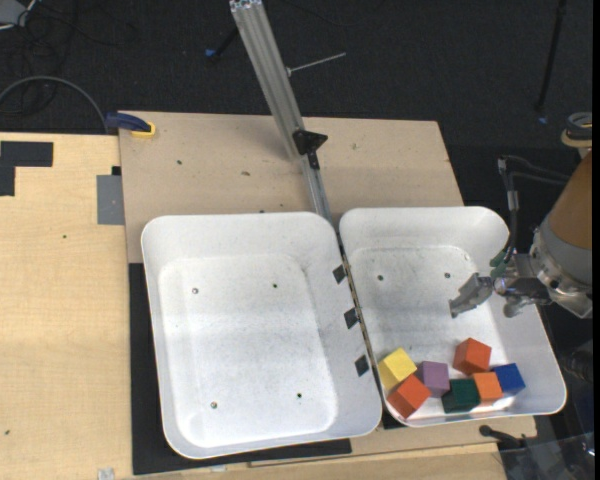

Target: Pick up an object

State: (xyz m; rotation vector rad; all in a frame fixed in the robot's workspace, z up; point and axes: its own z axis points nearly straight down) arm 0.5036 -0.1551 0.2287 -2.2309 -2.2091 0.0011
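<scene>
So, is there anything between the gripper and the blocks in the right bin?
Nothing visible stands between them. The gripper is over the right bin, and the blocks lie clustered in the bin's near corner, with bare white floor between them and the gripper.

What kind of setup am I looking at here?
Likely a robotics lab grasping rig: two white bins on a wooden bench, coloured blocks heaped in the right one, the gripper above them.
</scene>
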